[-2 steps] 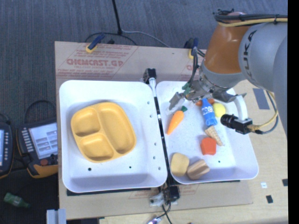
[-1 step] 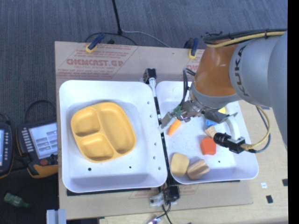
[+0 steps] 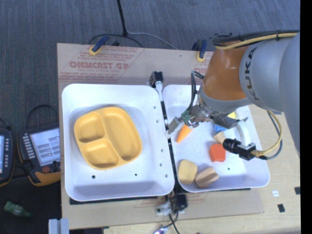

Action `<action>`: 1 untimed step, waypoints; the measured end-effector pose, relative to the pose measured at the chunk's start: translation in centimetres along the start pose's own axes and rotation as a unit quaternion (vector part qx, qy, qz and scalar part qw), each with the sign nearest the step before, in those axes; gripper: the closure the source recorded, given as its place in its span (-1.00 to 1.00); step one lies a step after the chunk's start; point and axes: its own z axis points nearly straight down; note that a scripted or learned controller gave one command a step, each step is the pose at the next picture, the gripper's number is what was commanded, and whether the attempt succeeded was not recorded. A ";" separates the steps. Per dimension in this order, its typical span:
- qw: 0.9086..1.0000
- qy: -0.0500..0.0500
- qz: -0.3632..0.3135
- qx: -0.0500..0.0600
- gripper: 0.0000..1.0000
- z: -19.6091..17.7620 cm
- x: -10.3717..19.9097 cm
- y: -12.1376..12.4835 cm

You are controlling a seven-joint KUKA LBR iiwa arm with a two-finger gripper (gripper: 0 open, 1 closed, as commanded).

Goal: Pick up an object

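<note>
Grey carpet surrounds your desk [image 3: 97,65]. Left bin [image 3: 73,179]: a yellow divided plate [image 3: 107,136]. Right bin [image 3: 253,177]: orange carrot [image 3: 183,133] near the dividing rim, red block [image 3: 218,153], two bread rolls [image 3: 197,173] by the front wall. Your claw [image 3: 191,118] hangs over the carrot; you cannot tell its spread.

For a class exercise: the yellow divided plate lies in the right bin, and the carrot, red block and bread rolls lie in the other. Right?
Not quite. The camera view shows the yellow divided plate in the left bin; the carrot, red block and bread rolls lie in the other.
</note>
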 end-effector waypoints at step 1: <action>1.000 0.000 0.000 0.000 -1.00 0.0 0.0 0.0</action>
